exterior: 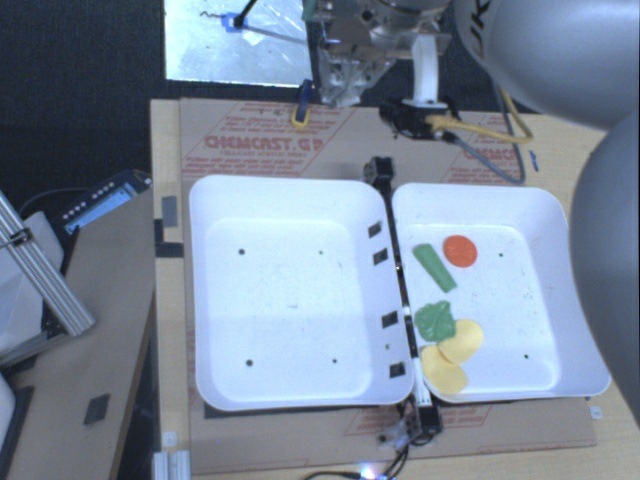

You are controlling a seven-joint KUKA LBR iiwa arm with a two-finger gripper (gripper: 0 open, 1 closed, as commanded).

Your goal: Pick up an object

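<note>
Reaching from the far edge, the hand point(335, 78), its state untellable, could be misaligned over the crowded yellow plastic pieces point(452, 355) and green leafy toy point(435, 319).

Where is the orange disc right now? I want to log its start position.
The orange disc lies in the right bin, toward its far side, just right of the green strip and apart from the yellow pieces nearer the camera.

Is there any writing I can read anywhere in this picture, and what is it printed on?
"CHEMCAST" in red, on the brown board under the white bins, followed by a few letters too blurred to read.
Red print on the board right of that and along its bottom edge: too blurred to read.
Dark letters on the grey robot arm: cut off, unreadable.
</note>
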